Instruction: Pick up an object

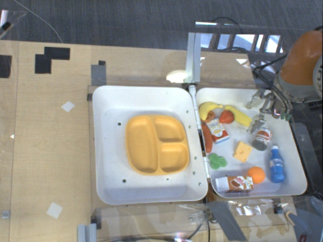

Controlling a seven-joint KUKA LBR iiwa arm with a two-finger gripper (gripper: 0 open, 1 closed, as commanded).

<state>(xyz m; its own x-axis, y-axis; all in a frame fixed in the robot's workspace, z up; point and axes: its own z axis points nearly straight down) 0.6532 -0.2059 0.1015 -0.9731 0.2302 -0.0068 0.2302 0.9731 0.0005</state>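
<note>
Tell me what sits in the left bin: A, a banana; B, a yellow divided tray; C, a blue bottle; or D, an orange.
B: the yellow divided tray lies in the left bin, while the blue bottle, orange and banana lie in the right bin.

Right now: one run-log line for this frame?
gripper above can | right bin | nothing visibly held | tray in left bin

A robotics lab: a wooden tabletop (45,150) bearing two white bins (108,135), black marker patches (50,58) at far left, loose cables (262,69) by the grey-and-orange arm (300,59), toy food (242,151) sorted at right, grey carpet (126,14) beyond.
</note>
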